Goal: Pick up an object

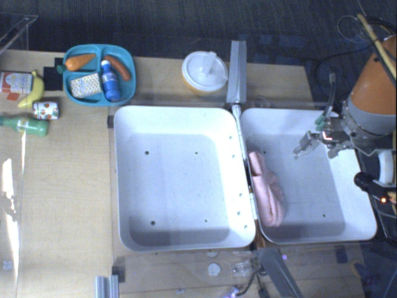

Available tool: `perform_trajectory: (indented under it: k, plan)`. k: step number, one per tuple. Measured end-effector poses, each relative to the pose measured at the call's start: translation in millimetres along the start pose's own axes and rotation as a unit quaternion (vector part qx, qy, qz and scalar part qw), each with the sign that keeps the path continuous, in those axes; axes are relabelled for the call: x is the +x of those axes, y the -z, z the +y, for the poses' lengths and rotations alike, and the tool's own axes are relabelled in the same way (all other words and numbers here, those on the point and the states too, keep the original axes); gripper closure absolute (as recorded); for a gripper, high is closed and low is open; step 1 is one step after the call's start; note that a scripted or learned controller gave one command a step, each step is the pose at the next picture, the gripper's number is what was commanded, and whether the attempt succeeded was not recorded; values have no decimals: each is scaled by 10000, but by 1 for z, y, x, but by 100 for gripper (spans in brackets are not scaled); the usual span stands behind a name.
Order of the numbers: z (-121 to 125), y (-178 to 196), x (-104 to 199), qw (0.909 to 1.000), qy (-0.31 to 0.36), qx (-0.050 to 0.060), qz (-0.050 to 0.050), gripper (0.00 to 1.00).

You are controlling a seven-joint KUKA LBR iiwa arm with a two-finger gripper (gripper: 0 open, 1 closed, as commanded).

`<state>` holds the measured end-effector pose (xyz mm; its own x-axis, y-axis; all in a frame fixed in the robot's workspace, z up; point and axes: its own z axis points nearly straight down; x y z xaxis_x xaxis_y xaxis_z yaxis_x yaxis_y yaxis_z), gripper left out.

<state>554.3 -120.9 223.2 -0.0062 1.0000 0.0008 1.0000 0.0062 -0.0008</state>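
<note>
A pink cloth-like object (267,188) lies along the left wall of the right bin (347,228), stretched from the middle toward the front. My gripper (305,145) hangs over the upper right part of that bin, to the right of and behind the pink object and apart from it. Its fingers point left and look spread, with nothing between them. The grey arm with its orange band (374,89) comes in from the right edge.
The left bin (124,185) sits beside the right one, a metal divider (236,73) behind their shared edge. Behind the bins stand a white lidded bowl (205,71) and a blue tray of toy food (99,74). Small toys (31,107) lie at far left.
</note>
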Motion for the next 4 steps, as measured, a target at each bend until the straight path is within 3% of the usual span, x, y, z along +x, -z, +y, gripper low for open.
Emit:
perform_trajectory:
  k: [1,2,3,4]
  plan:
    - [-13,-128,22,10000,70,-33,-5,0]
    - [27,-133,33,9904,1381,-72,-29,0]
    - [96,-86,-24,9948,1017,-32,-14,0]
    - [66,-133,34,9931,1169,-24,-5,0]
